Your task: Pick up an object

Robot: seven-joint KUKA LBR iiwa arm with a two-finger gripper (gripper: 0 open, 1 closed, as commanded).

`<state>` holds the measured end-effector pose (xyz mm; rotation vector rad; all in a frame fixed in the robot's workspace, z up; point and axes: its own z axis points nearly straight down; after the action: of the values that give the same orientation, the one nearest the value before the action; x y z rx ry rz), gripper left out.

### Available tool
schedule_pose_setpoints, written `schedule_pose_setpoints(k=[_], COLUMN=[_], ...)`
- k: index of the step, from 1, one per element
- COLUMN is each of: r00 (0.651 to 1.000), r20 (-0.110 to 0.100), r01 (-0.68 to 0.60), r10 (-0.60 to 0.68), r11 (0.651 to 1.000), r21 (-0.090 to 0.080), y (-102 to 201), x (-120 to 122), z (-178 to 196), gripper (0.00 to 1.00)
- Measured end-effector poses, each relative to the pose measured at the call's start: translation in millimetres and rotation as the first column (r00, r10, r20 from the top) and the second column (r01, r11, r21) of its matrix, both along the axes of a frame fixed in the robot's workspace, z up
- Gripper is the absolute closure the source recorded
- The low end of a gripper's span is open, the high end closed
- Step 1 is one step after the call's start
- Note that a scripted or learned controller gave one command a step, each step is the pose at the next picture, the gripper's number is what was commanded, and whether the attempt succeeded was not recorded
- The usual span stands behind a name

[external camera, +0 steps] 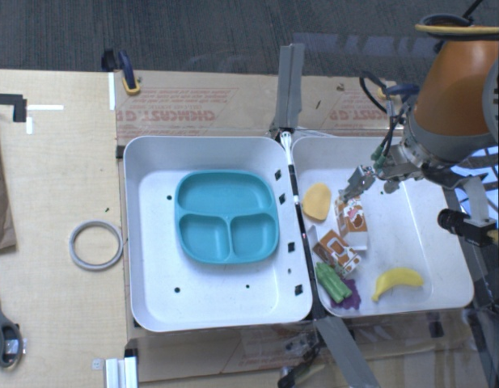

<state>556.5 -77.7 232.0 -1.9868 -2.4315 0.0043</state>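
Overhead slanted view of the bench. The gripper (356,186) hangs over the right bin (443,297), its tip pointing down and toward the view's left; whether it is open or closed cannot be told at this size, and nothing can be made out in its grasp.

The task names no particular object, so the nearest candidates matter. Just beside the gripper, toward the view's left and slightly lower in the picture, lies a yellow-orange round piece (316,201). Directly below the gripper in the picture sits a small printed carton (353,221), apparently the closest item; its long axis runs roughly up-and-down in the picture. Beyond it, farther from the gripper along the same line, lies a second brown-and-white carton (338,253), turned diagonally, and past that a green item (331,282) resting on something purple (350,297). A banana (397,282) lies well apart from the gripper, lower and to the right in the picture, its curve running roughly left-to-right.

Judgement: the move at hand is a short descent onto the first carton or the round piece, both near the bin's dividing wall; the crowding of the cartons could spoil a clean grasp.

The left bin (152,289), far to the gripper's left in the picture, holds a teal divided plate (227,217).
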Motion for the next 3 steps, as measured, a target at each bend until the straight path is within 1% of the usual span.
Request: schedule_pose_setpoints(k=[1,2,3], r00=[0.999,0.976,0.973], r20=[0.0,0.0,0.002], r01=[-0.033,-0.219,-0.229], r10=[0.033,0.219,0.229], r11=[0.999,0.976,0.973], r21=[0.001,0.003,0.001], y=[-18,-37,-27], x=[-8,-34,48], z=[-126,-142,-141], gripper=[0.0,0.0,0.0])
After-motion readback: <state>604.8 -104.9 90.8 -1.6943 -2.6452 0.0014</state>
